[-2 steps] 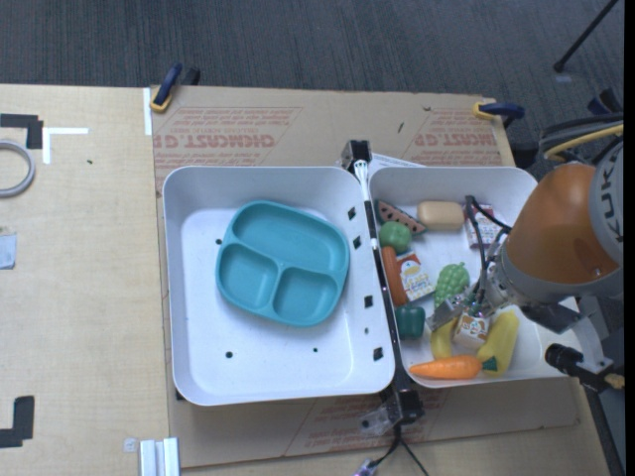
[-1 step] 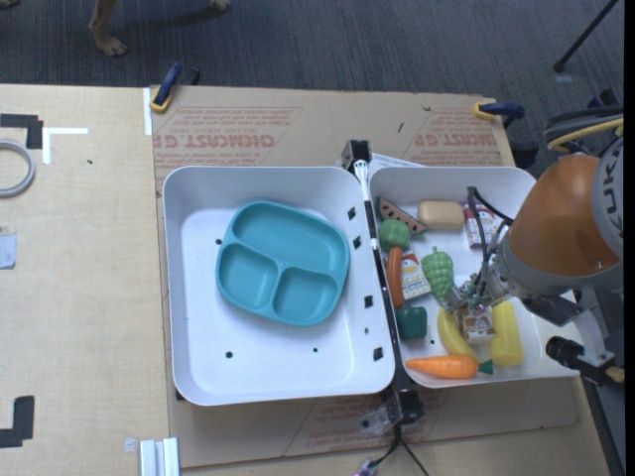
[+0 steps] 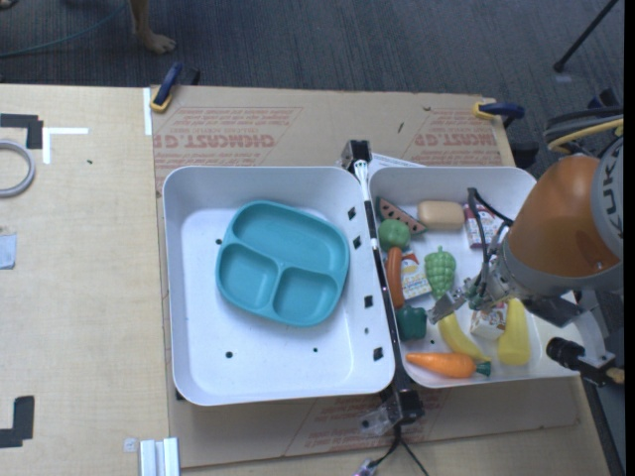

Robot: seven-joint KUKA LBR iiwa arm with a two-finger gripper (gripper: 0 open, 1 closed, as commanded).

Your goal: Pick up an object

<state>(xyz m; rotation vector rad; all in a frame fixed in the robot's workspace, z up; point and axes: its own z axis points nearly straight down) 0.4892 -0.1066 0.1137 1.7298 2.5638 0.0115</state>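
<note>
My pincer (image 3: 474, 294) hung low inside the right bin (image 3: 516, 178), near its middle. I could not tell how it was set. The yellow banana (image 3: 457, 336) lay just below and left of the pincer, close beside it. The green toy (image 3: 440, 267) sat just to its left, the orange carrot (image 3: 443, 364) further down by the front wall. The left bin (image 3: 189, 296) held a teal divided plate (image 3: 283, 263), well apart from the pincer.
</note>
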